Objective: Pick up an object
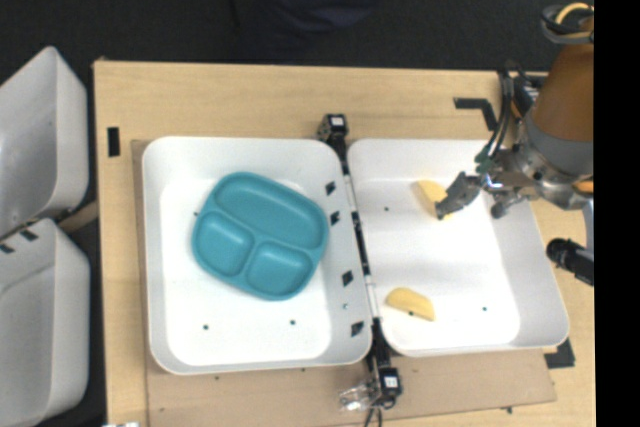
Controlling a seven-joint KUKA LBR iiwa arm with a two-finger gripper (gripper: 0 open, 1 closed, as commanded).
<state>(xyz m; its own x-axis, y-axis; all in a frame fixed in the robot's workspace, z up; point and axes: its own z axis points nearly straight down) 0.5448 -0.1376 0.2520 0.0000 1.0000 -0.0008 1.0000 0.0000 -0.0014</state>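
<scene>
Scene: we see a counter [230, 100] carrying two shallow white bins side by side, the left bin [165, 315] and the right bin [520, 305].
Left bin contents: a teal divided plate [260, 235] lies flat near the middle.
Right bin contents: two yellow pieces, well apart. The upper yellow piece [428, 194] lies toward the far side; the lower yellow piece [410, 304] lies near the front left corner.
Arm: we see it enter from the right, low over the right bin.
End effector [468, 193]: it sits just beside the upper yellow piece, on its right. One dark finger [455, 195] reaches to the piece's edge. We cannot tell how wide the jaws stand, nor whether they have hold of anything.
Done: we judge the approach to the upper yellow piece complete.
Left: both pieces rest on the bin floor; grasp and lift are not yet confirmed.
</scene>
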